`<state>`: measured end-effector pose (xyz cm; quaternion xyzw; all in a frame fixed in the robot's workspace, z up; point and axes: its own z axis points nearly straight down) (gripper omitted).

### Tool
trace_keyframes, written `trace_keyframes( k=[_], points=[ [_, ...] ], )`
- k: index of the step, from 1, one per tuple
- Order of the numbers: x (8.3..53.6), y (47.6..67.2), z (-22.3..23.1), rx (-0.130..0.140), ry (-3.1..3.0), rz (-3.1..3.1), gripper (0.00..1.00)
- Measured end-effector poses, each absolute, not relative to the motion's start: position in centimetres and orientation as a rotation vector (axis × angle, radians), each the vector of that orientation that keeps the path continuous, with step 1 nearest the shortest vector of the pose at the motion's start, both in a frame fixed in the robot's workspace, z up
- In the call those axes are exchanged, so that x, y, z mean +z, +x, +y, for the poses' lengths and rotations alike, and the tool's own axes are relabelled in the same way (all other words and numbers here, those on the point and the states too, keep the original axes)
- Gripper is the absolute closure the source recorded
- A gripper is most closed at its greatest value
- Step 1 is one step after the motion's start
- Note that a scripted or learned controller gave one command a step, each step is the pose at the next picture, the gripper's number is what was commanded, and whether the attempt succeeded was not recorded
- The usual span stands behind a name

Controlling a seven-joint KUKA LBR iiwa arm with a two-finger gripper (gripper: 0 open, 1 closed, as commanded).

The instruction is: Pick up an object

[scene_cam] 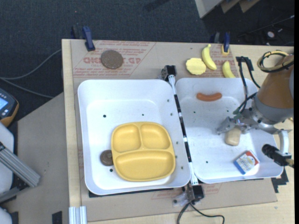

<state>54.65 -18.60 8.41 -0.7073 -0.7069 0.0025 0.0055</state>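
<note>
In the right bin (205, 167) my gripper (232, 126) hangs low at the middle right, reaching in from the grey arm with its orange band (275, 90). A small beige lump (232, 137) lies just below and in front of the gripper, very close to it or touching it. A red-brown sausage (209, 96) lies near the bin's back wall. A small red, white and blue box (245, 162) rests at the front right corner.
The left bin (93, 106) holds a yellow divided plate (142, 150) with a brown disc (107, 157) at its left edge. Behind the bins on the bench lie another brown disc (111, 59), a yellow lump (196, 66) and two bananas (209, 57). Cables run at the back right.
</note>
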Motion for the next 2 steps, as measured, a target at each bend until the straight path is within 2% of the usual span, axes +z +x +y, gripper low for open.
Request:
trace_keyframes(
  k=[1,2],
  points=[
    [10.1,55.0,-18.8,-0.001,-2.224,-2.222,1.00],
    [14.8,60.8,-10.7,-0.011,-2.214,-2.236,1.00]
  ],
)
